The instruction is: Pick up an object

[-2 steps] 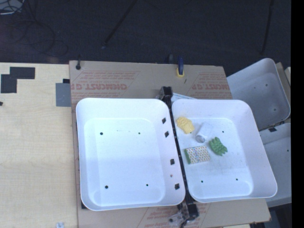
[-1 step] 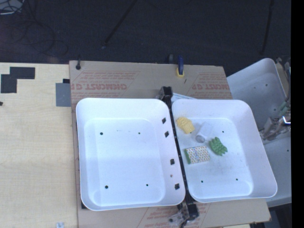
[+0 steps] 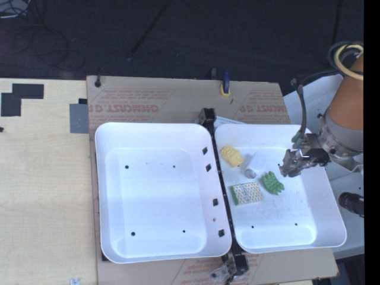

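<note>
In the right bin (image 3: 320,233), the gripper (image 3: 289,166) is seen just right of the green object (image 3: 272,183), which lies on the bin floor below and left of the fingertips, apart from them. Whether the fingers are spread or closed cannot be told; nothing is seen between them. A yellow object (image 3: 231,156), a small grey piece (image 3: 250,173) and a patterned packet (image 3: 246,193) lie further left. Mirrored red lettering on the cardboard (image 3: 136,107) cannot be read.

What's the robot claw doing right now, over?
Gripper above right bin, nothing seen between its fingers. Green toy just beside it, not picked up. Yellow toy, patterned packet, small clear piece lie close by.
</note>
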You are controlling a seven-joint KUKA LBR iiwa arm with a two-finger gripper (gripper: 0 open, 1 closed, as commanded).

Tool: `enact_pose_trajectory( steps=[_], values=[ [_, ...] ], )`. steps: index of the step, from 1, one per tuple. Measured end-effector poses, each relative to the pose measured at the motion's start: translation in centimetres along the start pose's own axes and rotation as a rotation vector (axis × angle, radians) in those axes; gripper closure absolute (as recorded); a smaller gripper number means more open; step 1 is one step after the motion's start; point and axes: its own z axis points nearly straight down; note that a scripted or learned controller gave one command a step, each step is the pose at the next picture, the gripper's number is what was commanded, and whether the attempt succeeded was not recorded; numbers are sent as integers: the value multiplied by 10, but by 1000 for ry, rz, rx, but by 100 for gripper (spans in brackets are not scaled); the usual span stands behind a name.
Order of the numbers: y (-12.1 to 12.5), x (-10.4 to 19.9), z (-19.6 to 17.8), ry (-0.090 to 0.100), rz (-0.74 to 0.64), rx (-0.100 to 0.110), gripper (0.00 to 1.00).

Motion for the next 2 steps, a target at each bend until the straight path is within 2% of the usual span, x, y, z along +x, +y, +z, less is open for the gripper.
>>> enact_pose_trajectory(
  steps=[1,2],
  values=[
    [-33,6,50,-1,8,1,100],
    [-30,83,-86,-1,-3,-22,100]
  ],
)
